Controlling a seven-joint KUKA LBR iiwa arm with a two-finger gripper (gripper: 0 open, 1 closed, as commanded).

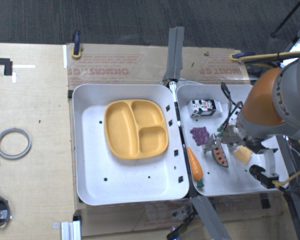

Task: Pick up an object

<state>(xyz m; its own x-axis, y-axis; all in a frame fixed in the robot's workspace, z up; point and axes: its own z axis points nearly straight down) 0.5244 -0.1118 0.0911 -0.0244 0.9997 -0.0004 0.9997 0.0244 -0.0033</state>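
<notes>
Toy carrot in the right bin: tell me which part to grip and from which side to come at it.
Grip the carrot across its orange middle, coming straight down from above. It lies flat and lengthwise along the right bin's left wall, green tip toward the front. Its narrow width is probably easiest to span, but the wall sits close on one side, so drop one finger into that gap carefully.

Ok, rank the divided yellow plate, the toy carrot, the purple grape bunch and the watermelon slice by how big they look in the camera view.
1. Divided yellow plate, by far the largest.
2. Toy carrot.
3. Watermelon slice and purple grape bunch: too alike to separate, and the slice is partly covered by the hand.
</notes>
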